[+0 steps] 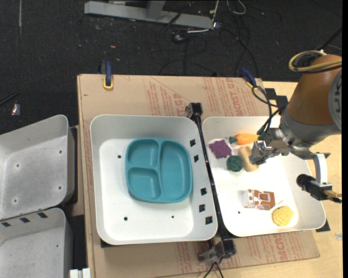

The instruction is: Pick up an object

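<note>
Beside carrot [246, 138]: claw [257, 154] low over tan toy [248, 161], grip state unclear. Nothing lifted yet; pickup undone.

Left bin [109, 217] holds a teal divided plate [159, 170], near centre. Cardboard sheet [147, 92] lies under that bin; blue-and-yellow clamp [108, 75] pins its far-left corner. Beyond the bin, cables [228, 38] and grey bar [147, 14] on dark floor.
</note>
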Available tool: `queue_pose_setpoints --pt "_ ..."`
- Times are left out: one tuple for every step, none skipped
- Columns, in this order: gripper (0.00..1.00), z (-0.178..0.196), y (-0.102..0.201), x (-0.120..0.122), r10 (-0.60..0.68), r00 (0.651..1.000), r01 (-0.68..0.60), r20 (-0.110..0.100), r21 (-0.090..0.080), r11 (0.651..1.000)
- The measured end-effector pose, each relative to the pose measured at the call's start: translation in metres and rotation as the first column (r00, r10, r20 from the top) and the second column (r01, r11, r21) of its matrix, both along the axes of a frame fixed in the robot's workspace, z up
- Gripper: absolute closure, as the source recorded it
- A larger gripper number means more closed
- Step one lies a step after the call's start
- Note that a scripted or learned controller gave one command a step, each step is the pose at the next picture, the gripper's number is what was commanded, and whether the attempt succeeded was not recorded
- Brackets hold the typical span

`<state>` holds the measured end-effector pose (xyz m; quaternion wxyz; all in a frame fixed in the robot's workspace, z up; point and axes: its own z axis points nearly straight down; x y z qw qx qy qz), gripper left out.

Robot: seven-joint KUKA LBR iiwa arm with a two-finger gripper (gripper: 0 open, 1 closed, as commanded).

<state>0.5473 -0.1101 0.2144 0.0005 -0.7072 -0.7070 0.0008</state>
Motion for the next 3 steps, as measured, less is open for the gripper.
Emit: queue_pose_setpoints --pt "1.00 0.007 0.064 0.004 0.009 1.000 -0.009 0.003 0.003 1.000" --pt "1.00 -0.001 0.122 0.003 0.008 1.000 -0.008 0.000 0.003 1.000" --pt "1.00 -0.003 0.185 0.004 0.009 1.000 -0.009 0.001 0.003 1.000"
